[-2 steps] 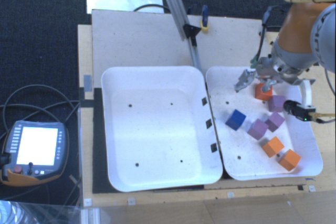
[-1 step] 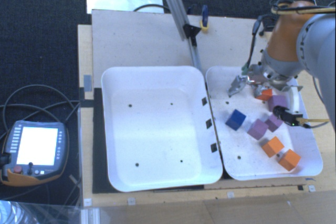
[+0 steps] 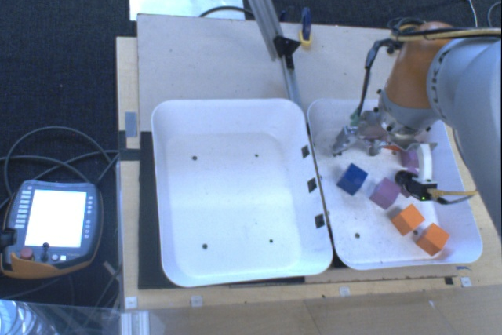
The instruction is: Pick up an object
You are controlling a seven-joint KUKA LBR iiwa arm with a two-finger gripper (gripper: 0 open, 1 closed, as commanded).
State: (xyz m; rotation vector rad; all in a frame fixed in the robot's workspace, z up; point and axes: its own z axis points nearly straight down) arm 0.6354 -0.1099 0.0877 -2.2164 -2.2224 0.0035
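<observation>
From my console I count, nearest first in the right bin [image 3: 463, 247], two orange blocks [image 3: 407, 219] touching, one purple block [image 3: 384, 193] and one blue cube [image 3: 352, 179]; the left bin [image 3: 176, 118] lies beside. I cannot tell how the gripper [image 3: 369, 134] stands, so I'd centre it over the blue cube, which sits apart, and descend straight.

Lighting bright and even, cool in tone. Glare washes out the white bins [image 3: 235, 192] and handheld screen [image 3: 53, 217]. Shadows faint. Overall focus slightly soft.
</observation>
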